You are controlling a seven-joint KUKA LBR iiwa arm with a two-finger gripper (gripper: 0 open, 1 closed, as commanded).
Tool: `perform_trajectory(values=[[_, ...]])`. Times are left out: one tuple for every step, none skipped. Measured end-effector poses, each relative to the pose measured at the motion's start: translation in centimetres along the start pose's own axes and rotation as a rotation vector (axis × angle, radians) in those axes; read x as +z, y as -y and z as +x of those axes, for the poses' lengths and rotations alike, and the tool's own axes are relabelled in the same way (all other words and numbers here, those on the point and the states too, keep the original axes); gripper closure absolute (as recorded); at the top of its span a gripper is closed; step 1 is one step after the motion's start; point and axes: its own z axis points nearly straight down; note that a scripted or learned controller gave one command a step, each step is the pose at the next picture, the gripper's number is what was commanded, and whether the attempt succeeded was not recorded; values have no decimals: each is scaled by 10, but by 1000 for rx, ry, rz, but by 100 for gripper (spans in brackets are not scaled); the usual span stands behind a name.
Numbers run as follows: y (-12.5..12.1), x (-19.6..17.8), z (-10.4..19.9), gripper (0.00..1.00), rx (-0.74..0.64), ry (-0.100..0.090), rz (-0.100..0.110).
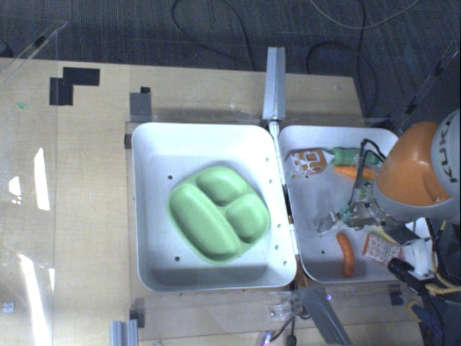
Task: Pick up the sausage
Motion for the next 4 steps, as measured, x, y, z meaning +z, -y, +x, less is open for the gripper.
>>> perform_trajectory(values=[[1,10,7,0,-164,2,4],[-2,0,9,100,-167,1,-1],[-25,10,13,100,-66,-3,12],[-26,11,13,0,-65,0,9]])
